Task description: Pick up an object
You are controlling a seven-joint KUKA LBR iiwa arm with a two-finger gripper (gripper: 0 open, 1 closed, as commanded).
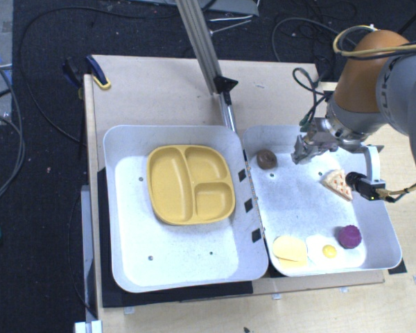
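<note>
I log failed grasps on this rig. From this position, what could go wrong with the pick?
1. The gripper hangs over bare floor of the right bin, between the brown round item and the pizza slice; descending straight might close on nothing.
2. The brown item looks rounded and may roll away from a touch.

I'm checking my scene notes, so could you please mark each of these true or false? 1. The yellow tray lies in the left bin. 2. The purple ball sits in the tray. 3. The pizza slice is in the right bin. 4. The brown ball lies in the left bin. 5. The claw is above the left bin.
1. True: tray, left bin.
2. False: purple ball lies in the right bin.
3. True: pizza slice.
4. False: brown ball is in the right bin.
5. False: claw hangs over the right bin.
</note>
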